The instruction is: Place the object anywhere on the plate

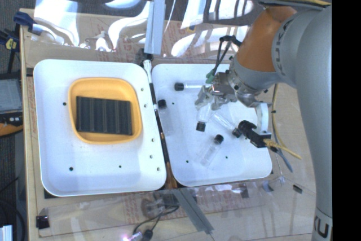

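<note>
I cannot tell how my gripper [210, 100] is set over the right bin [186, 169]. A clear vial [201, 117] lies just below it; I should close squarely across it, then carry it to the yellow plate [101, 87], well left.

The worktop [84, 217] carries two shallow white bins touching side by side: the left bin [51, 166] at nine o'clock, the right bin [186, 169] at three o'clock. Clear panels rim its edges.
</note>
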Robot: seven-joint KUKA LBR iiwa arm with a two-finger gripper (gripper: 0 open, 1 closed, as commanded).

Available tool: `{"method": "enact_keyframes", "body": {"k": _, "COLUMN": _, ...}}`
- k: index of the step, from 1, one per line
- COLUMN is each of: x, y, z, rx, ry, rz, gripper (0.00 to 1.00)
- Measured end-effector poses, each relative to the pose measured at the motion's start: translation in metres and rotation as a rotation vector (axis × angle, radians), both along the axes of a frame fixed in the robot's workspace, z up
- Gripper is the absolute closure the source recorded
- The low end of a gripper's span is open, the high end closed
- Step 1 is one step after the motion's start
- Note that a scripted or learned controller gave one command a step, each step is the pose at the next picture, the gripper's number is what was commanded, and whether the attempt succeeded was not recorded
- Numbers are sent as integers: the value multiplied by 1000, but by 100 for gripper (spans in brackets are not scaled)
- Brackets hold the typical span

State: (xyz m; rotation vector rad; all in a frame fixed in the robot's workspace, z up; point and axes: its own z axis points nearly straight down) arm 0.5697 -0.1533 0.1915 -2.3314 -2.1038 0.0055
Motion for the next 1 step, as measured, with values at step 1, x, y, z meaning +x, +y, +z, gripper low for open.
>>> {"method": "enact_keyframes", "body": {"k": 1, "x": -18, "y": 50, "z": 3, "rx": 4, "ry": 3, "rz": 137, "gripper": 100}}
